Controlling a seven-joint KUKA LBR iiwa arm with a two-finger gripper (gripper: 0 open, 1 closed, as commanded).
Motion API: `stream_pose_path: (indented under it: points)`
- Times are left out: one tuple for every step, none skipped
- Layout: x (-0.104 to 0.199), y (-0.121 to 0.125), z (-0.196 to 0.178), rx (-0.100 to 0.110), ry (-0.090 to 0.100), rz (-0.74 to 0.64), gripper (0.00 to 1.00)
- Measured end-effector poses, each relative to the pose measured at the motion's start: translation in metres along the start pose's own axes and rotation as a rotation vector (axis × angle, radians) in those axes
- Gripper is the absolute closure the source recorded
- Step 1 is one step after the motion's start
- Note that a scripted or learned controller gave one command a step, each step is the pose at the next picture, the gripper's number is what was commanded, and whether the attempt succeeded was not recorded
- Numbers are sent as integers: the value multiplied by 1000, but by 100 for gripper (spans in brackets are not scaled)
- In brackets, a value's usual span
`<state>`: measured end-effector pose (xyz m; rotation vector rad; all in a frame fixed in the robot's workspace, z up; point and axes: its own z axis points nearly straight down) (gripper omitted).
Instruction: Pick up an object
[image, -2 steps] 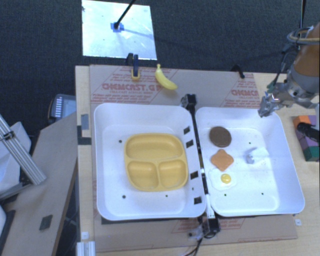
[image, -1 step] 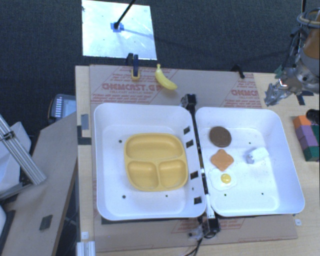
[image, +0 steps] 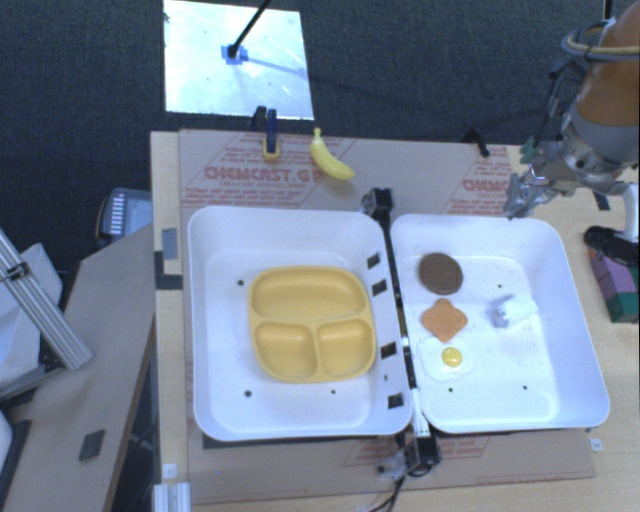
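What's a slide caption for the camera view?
Gripper hovers above right bin holding brown disc, orange piece, fried egg.

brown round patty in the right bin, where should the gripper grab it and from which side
The brown patty lies flat in the right bin, so it is probably best taken from straight above, fingers closing across its rim. Set them left and right: the orange piece sits close on its near side. The gripper hangs over the bin's far rim.

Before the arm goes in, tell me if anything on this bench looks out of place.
One thing: a toy banana lies on the cardboard behind the left bin, outside both bins, next to a yellow and blue clamp. The brown disc, orange piece, fried egg and small grey item sit inside the right bin.
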<state>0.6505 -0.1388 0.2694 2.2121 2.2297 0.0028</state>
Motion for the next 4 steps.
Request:
stream_pose_path:
  points:
    - [55, -8, -4, 0, 1, -2, 100]
    - [112, -26, 4, 2, 1, -2, 100]
    - [165, -33, 23, 2, 1, -1, 100]
    - [217, -43, 39, 2, 0, 0, 100]
